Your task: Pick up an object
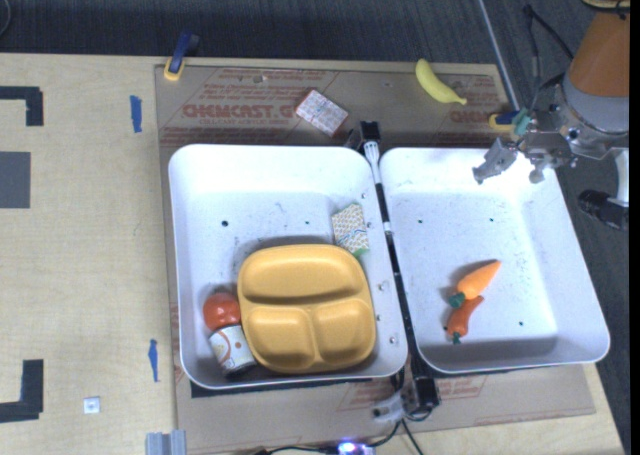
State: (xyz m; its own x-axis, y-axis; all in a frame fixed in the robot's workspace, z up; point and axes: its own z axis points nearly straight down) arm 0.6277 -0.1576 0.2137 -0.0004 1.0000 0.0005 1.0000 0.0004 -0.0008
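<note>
Leftmost on bench, left bin (190, 243) holds yellow compartment tray (305, 305) at near side; orange-and-white toy (226, 328) tucked against tray's left edge; small patterned packet (350, 227) touching tray's far right corner. Beyond bins, on cardboard: patterned pouch (321, 111), banana (438, 83) further right. Right bin (580, 283) holds toy carrot (470, 297), near-centre, lying tilted, touched by nothing. Arm enters from far right, orange band up, wrist angled left and down. Gripper (510, 165) hovers over right bin's far right corner, fingers apart, nothing between them, well apart from toy carrot.
</note>
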